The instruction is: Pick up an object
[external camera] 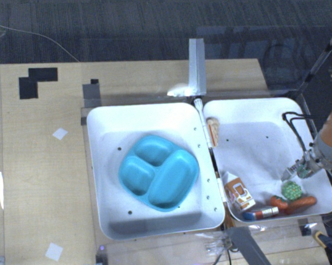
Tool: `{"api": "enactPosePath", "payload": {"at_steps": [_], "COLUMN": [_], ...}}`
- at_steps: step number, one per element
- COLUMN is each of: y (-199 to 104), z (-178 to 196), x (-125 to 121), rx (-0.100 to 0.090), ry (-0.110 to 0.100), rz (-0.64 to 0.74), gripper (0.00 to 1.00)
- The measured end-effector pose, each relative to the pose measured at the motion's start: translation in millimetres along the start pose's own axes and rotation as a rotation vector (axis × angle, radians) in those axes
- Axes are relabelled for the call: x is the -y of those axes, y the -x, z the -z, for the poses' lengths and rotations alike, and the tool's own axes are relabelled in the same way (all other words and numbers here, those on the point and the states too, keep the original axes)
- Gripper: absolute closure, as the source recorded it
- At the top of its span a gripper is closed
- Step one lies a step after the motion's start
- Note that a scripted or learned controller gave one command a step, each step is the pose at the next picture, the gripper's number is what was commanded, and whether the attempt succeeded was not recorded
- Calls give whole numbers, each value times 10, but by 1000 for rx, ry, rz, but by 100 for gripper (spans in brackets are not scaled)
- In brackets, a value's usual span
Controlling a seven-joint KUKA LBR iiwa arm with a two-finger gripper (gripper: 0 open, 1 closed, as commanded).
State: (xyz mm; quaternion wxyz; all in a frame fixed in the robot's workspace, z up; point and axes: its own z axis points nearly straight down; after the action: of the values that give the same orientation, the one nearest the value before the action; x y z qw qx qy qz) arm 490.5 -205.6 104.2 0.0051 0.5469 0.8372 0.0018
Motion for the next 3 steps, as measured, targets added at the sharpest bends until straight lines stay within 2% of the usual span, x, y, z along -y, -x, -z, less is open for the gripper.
{"api": "enactPosePath", "payload": {"at_steps": [1,2,3], "y": [0,-578,-1014], "z": [-1,450,600], "x": [0,-241,-435], "rx": [0,-3,-4], "ry": [0,-2,-1], "rz": [0,303,685], "gripper": [0,0,0]}}
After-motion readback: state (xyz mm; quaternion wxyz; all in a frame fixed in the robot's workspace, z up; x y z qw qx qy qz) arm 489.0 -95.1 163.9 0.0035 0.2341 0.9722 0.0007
